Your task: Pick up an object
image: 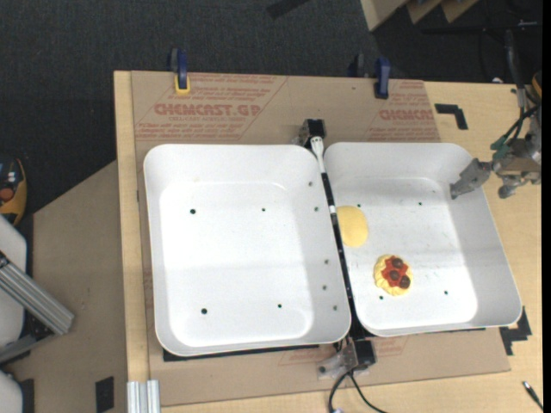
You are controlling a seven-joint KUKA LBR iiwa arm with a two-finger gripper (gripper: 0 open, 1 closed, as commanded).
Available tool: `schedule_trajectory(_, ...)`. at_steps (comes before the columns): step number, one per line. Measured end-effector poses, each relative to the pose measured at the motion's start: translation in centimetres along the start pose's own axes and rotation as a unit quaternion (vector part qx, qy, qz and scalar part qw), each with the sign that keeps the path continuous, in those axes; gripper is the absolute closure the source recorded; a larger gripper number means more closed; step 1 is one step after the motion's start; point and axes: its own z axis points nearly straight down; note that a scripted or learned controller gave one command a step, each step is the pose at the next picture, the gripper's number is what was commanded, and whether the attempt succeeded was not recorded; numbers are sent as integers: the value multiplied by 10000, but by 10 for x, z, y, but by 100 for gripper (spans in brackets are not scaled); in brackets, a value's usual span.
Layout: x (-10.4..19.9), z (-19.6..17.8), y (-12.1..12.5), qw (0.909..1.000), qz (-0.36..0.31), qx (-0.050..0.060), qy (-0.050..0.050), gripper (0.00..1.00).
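Two objects lie in the right bin [430,166]. A pale yellow rounded piece [351,226] rests against the bin's left wall. A yellow object with a red and black top [393,275] sits a little nearer the front. My gripper [480,188] hangs over the bin's far right rim, well to the right of both objects. It is open, with nothing between its fingers [469,177].
The left bin [232,166] sits beside the right one on a cardboard sheet [258,101] held by two blue clamps [180,65]. Cables run at the right edge [521,132] and below the bins [344,377].
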Motion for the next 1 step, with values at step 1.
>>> schedule_trajectory(1,61,-90,-2,10000,-33,-48,-5,0)
